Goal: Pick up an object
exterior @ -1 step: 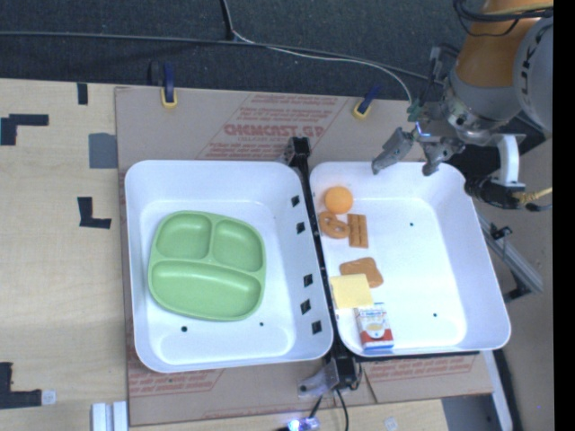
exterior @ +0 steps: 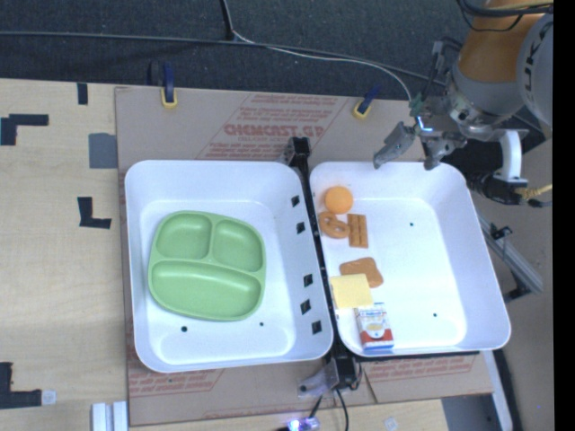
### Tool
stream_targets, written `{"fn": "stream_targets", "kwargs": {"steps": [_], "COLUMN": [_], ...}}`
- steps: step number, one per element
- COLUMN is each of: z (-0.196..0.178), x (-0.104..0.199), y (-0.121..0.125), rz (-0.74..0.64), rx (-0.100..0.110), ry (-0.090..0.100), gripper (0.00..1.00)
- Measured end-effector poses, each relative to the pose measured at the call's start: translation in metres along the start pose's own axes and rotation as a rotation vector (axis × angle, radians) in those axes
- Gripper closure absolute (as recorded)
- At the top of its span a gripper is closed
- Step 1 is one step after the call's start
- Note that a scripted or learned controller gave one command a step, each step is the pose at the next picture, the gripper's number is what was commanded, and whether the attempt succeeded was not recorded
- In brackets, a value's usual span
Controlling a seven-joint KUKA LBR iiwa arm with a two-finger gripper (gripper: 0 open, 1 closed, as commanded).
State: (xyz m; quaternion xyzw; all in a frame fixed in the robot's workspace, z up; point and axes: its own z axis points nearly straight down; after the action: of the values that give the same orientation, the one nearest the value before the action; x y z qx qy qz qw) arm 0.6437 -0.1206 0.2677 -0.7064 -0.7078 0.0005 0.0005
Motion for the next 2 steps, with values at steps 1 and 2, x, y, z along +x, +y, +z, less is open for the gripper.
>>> {"fn": "stream_targets", "kwargs": {"steps": [1, 2], "z": [0.043, 0.107], "x": [0.003, 0.002], "y": [0.003, 0.001], "rz": [0.000, 0.001], "rx": [0.002, 0.005], "ry": [0.000, -0.001], "gripper": [0.00, 0.00]}}
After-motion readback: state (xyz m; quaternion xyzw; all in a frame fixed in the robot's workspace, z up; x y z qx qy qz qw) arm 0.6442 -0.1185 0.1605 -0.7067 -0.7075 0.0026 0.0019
